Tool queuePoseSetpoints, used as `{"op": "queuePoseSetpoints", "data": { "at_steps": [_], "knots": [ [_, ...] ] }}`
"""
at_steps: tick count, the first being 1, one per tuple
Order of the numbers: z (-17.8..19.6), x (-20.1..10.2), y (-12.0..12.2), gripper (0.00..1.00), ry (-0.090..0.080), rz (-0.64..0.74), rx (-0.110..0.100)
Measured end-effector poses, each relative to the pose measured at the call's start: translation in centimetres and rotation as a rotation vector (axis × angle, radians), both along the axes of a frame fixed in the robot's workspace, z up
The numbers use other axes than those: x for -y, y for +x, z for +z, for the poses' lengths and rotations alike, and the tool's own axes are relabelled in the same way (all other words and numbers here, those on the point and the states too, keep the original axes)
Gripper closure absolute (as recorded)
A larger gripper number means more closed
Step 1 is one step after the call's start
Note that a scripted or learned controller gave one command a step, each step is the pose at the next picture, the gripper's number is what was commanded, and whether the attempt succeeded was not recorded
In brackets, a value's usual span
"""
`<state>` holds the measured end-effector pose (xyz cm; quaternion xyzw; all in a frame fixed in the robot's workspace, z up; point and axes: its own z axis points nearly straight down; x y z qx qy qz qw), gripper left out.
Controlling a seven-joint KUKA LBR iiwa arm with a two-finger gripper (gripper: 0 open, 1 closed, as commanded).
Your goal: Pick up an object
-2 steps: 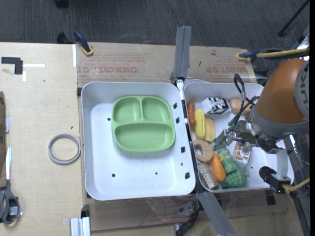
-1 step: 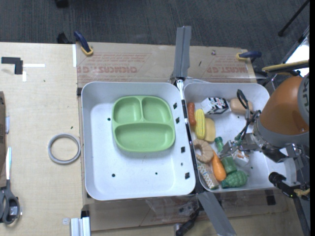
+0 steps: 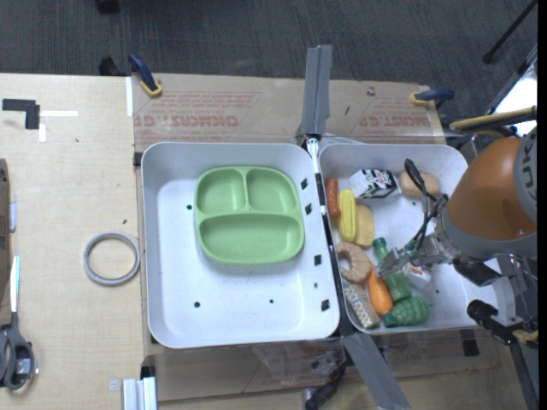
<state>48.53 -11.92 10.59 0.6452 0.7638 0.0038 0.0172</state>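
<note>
The right bin (image 3: 444, 156) holds a heap of toy food. In it are a yellow piece (image 3: 347, 214), a pale doughnut (image 3: 353, 264), an orange carrot (image 3: 379, 295), a green broccoli (image 3: 408, 312), a black-and-white carton (image 3: 374, 183) and a small green bottle (image 3: 381, 251). My gripper (image 3: 400, 263) is low in this bin, right by the green bottle and just above the carrot. The orange-banded wrist (image 3: 500, 190) hangs over the bin's right side and hides part of it. Nothing is visibly lifted.
A green divided plate (image 3: 248, 214) lies in the left bin (image 3: 162, 297). On the bench to the left are a grey tape ring (image 3: 111, 257) and scissors (image 3: 15, 353). Blue clamps (image 3: 145, 75) hold the cardboard behind the bins.
</note>
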Motion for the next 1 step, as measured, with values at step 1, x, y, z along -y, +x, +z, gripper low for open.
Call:
{"op": "queuePoseSetpoints", "data": {
  "at_steps": [1],
  "knots": [
    [-0.03,0.76,0.15,0.00,0.013,-0.035,-0.001]
  ]
}}
